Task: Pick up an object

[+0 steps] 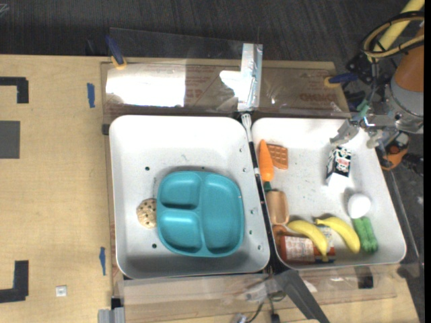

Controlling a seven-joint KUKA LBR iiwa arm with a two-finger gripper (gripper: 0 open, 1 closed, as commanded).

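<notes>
The two-finger gripper hovers over the right white bin, fingers spread, gripping nothing — just above a small black-and-white carton lying near the bin's far right corner.

- I saw bright, even overhead light; both white bins looked nearly washed out.
- Glare flared on the clear plastic sheet behind them.
- Detail was soft and grainy; shadows were faint.

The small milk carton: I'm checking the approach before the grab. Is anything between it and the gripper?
Nothing visible. The gripper hangs just above and right of the small milk carton, with bare right bin floor around it; the white ball lies below.
</notes>
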